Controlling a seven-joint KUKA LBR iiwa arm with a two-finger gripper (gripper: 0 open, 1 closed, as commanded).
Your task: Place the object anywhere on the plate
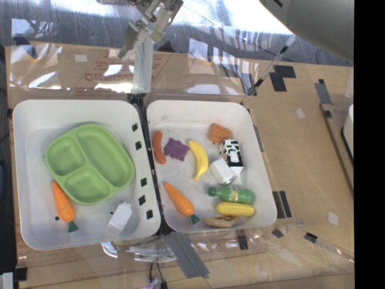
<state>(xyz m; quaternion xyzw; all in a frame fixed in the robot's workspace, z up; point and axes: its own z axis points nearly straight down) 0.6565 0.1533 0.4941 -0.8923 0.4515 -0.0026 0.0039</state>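
Observation:
A green plate with three compartments lies in the left bin, and nothing rests on it. Beside it in that bin are an orange carrot and a small white carton. My gripper hangs high over the back edge of the bench, above the divider between the bins. It is open, with nothing between its fingers. It is well away from every object.
The right bin holds a sausage, purple grapes, a banana, an orange piece, a cow-patterned carton, a white cup, a green bottle, a corn cob and a second carrot.

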